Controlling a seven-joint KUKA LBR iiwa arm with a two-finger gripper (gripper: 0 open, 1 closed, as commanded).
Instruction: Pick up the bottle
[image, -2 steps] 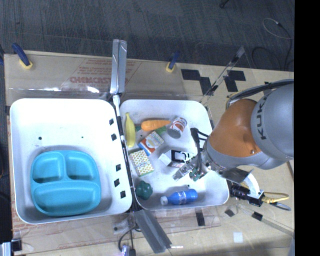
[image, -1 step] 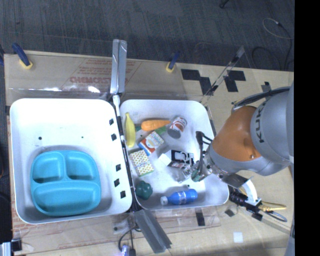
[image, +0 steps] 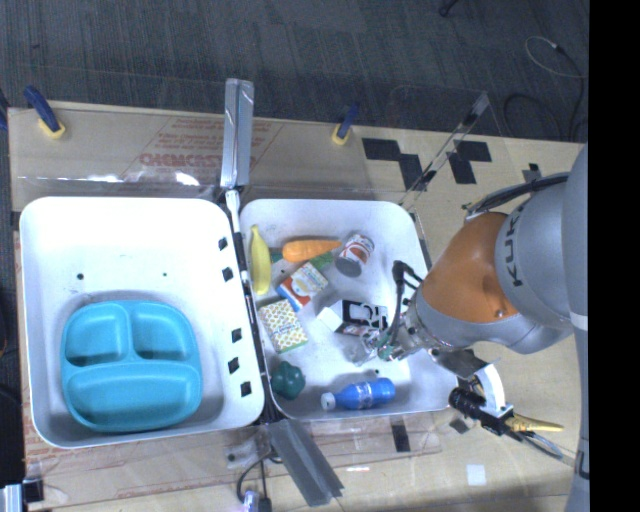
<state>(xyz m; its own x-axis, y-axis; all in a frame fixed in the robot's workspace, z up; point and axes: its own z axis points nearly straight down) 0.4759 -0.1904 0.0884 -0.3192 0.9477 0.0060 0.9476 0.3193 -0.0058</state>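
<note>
Dark carpet runs behind a bench covered in brown cardboard (image: 330, 140), and two shallow white bins sit on it side by side. Within the left bin (image: 50, 230) lies a blue sectioned tray (image: 130, 365), toward its near left corner. Crowded into the right bin (image: 395, 215) are a yellow banana (image: 260, 260) along its left wall, an orange carrot (image: 310, 248) beside that, a tipped can (image: 352, 254), a red and white carton (image: 298, 288), a patterned small box (image: 282, 325) and a dark green round object (image: 288, 379) near the front left corner. The bottle (image: 362, 394), blue with a white cap, lies on its side along the bin's near wall, cap pointing left. Reaching in from the right, the grey and orange arm (image: 480, 280) places the gripper (image: 385, 343) low in the bin's middle, just above the bottle and apart from it; whether its fingers are apart or together cannot be told among the clutter.
</note>
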